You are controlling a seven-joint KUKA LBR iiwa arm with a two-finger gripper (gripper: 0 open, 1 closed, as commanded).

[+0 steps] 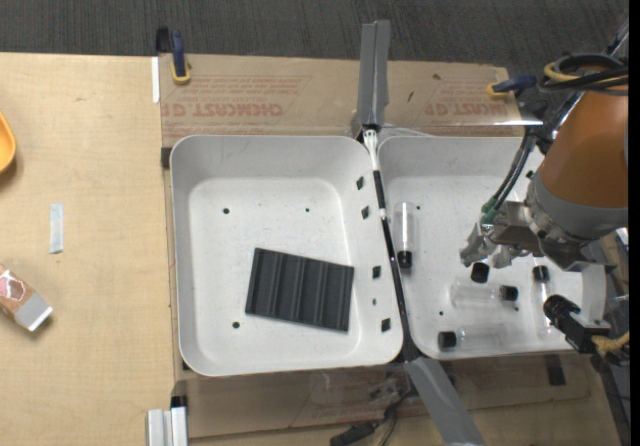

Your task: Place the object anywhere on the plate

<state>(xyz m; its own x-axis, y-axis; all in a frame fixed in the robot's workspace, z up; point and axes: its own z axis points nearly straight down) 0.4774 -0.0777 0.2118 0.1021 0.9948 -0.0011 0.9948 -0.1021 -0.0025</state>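
Arm (590,159) enters from 3 o'clock over the right bin (440,159); gripper (500,269) state cannot be told. Dark ridged plate (300,290) lies in the left bin (200,234), at 6 o'clock.

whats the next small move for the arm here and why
Probably carry the gripper left, across the divider toward the dark ridged plate in the left bin, provided it has an object. The arm hangs over the right bin, and the plate lies bare. Whether the gripper holds anything cannot be told, so checking the grasp first seems wise.
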